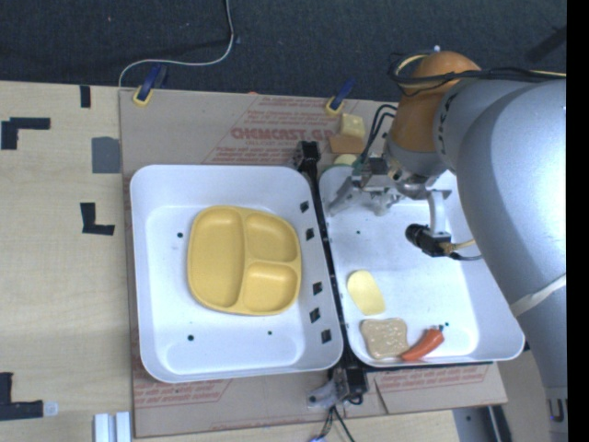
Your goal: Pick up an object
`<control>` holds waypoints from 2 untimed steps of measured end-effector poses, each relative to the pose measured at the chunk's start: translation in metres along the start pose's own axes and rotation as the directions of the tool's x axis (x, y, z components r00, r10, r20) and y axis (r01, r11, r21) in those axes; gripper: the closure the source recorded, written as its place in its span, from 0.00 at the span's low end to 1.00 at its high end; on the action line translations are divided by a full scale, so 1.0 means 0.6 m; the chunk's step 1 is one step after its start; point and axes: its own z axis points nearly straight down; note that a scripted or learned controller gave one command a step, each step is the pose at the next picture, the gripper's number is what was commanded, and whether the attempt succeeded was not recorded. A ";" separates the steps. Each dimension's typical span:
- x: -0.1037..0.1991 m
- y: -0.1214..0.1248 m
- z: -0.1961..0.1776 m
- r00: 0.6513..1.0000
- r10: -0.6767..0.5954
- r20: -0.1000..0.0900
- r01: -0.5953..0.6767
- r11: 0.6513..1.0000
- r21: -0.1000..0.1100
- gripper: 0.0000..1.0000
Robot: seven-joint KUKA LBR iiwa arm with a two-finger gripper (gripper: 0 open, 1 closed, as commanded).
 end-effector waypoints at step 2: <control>0.001 0.000 -0.017 1.000 0.000 0.000 0.000 1.000 -0.005 0.00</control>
